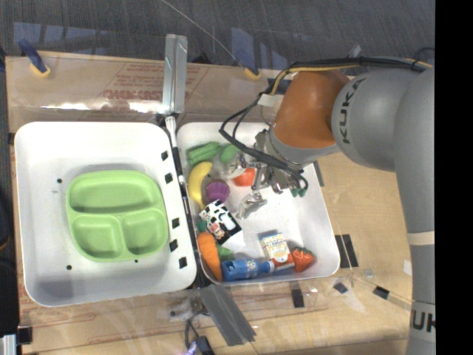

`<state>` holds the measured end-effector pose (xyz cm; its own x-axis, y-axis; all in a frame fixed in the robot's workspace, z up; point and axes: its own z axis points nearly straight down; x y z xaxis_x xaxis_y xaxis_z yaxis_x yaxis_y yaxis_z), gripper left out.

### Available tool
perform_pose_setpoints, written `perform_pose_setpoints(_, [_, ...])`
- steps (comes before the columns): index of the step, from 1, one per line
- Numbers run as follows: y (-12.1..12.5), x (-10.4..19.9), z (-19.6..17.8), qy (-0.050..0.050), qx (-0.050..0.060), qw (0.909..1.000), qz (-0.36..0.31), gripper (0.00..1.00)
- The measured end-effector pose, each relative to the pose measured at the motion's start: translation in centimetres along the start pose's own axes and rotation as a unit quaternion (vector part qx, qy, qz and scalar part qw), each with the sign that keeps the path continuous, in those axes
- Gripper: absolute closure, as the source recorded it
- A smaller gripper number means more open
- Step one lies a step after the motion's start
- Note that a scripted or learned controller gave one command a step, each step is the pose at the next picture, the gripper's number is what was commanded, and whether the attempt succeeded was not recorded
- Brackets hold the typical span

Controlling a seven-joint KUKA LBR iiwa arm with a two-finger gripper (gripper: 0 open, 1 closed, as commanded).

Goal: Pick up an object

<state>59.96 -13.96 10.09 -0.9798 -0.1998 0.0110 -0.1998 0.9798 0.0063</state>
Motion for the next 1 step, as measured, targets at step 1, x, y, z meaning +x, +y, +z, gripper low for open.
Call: perform_pose_setpoints(1, [3.86,2.43,0.62,-0.009,0.008,0.9999,0.01,0.0])
